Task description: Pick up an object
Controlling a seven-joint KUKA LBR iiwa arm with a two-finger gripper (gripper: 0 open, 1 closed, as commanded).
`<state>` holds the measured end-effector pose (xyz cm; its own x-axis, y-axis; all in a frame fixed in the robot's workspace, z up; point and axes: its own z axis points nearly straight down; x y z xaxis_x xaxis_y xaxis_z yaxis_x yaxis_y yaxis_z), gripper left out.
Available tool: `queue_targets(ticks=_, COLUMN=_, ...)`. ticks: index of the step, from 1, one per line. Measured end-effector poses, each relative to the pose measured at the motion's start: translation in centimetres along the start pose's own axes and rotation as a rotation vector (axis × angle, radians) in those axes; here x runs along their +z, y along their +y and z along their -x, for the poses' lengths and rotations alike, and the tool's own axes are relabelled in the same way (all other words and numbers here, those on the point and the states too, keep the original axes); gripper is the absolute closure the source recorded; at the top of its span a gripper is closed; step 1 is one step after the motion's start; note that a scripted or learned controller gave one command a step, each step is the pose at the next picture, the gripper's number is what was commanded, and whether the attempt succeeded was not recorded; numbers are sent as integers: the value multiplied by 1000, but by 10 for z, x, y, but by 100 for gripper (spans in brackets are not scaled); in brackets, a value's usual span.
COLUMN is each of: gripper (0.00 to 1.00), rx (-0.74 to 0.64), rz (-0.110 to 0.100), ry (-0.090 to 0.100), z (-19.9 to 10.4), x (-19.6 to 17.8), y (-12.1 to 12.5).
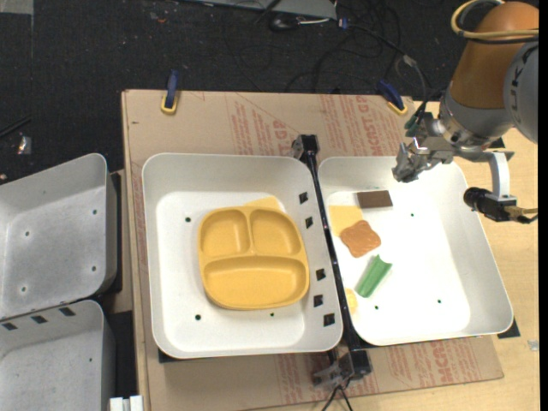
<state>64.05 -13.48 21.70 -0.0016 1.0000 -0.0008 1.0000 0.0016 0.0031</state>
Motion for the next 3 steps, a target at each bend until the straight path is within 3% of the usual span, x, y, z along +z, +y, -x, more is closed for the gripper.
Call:
queue_targets(ticks=1, gripper=100, rx=-6, rz=-4, ry=3, z=-59, x=-1, y=-11)
queue_targets(ticks=3, gripper=100, rx=-8, rz=-1, ry=3, z=-182, x=-10, y=-10)
